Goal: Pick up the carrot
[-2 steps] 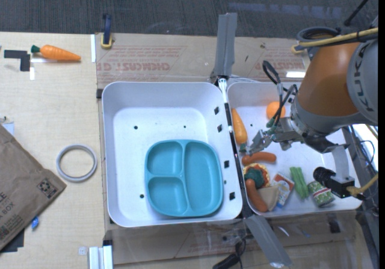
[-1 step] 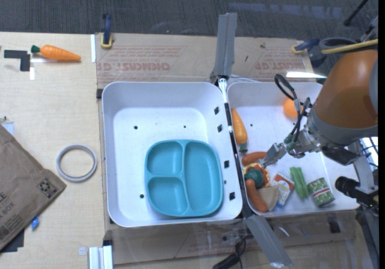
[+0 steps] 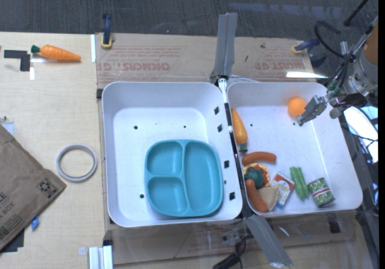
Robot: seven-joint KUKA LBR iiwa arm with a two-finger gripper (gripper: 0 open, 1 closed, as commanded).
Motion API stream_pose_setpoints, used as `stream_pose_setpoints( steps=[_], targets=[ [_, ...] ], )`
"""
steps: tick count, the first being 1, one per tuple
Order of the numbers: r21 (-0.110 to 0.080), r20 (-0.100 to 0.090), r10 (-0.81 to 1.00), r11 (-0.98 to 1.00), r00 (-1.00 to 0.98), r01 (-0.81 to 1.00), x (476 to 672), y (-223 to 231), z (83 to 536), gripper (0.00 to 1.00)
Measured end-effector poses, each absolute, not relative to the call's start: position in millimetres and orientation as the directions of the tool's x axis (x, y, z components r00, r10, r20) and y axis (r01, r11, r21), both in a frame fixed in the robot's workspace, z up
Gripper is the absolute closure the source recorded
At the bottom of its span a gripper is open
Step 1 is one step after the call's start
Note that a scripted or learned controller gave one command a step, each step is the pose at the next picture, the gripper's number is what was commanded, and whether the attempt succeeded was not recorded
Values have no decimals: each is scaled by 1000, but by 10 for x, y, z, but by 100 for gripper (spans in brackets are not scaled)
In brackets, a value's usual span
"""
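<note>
carrot (image 3: 239,127), a slim orange plastic one, lies lengthwise in the right-hand shallow white bin (image 3: 337,159), against the wall it shares with the left-hand white bin (image 3: 120,117). below it sit a reddish sausage (image 3: 260,157), a round multicoloured toy food (image 3: 256,174), a second sausage-like piece (image 3: 255,195), a small tan and red carton (image 3: 278,191), a green ridged piece (image 3: 298,182) and a small green-labelled can (image 3: 320,192); their print is too small to read. an orange ball (image 3: 296,106) rests near the far wall. the grey two-finger gripper (image 3: 308,111) hangs just beside that ball, well apart from the carrot, and whether it is spread or pressed together cannot be told. a teal three-compartment plastic plate (image 3: 183,179) lies in the left bin. beyond the bins, brown cardboard (image 3: 162,60) carries upside-down red lettering, partly legible as "chemcat". on the wooden bench (image 3: 48,117) lie another orange carrot with a green top (image 3: 55,53), a roll of tape (image 3: 76,162) and a brown box (image 3: 21,192) printed with "box".
</note>
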State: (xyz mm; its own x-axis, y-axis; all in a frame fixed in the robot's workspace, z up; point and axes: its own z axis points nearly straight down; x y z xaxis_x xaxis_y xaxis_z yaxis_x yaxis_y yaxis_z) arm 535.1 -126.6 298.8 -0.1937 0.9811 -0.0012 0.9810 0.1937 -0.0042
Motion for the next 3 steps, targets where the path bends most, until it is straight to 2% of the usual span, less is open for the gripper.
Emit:
stream_pose_setpoints(
  steps=[1,2,3],
  targets=[
    [-4,-2,985,172,-172,985,6276,-1694,2193,0],
    [-4,-1,1000,17,-17,1000,6588,-2227,1584,0],
    [-6,14,1000,-7,7,1000,6549,-2107,890,0]
  ],
)
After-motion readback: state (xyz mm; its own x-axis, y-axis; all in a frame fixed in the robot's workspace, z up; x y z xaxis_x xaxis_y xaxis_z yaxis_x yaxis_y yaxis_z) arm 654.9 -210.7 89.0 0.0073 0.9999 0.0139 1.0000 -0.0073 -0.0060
